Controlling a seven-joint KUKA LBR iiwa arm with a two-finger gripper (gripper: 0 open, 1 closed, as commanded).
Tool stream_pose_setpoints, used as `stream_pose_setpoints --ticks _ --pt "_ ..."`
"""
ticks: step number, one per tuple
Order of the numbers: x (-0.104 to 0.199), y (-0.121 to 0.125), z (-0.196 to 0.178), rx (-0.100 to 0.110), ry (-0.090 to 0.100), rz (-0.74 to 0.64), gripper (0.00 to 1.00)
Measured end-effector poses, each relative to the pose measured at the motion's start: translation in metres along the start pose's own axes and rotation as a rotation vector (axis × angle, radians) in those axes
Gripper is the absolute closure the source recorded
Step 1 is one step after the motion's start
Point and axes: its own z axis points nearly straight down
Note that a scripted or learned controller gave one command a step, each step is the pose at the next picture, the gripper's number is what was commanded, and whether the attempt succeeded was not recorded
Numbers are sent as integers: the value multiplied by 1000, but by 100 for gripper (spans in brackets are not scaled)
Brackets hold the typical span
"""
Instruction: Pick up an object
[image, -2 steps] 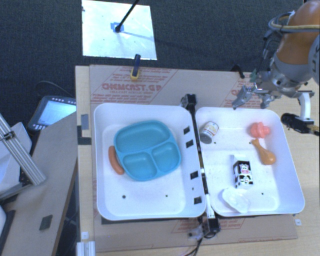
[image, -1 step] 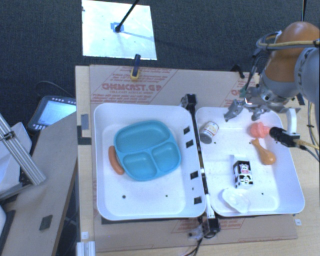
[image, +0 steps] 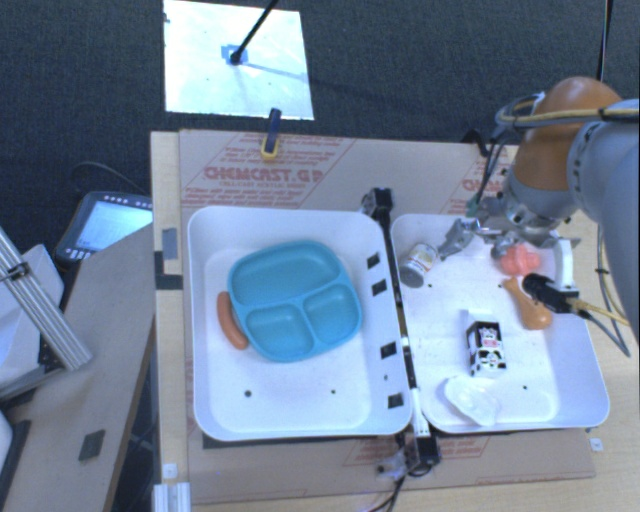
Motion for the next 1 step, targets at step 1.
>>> stream_pose_setpoints --ticks 1 --pt "0 0 50 -1 0 -1 0"
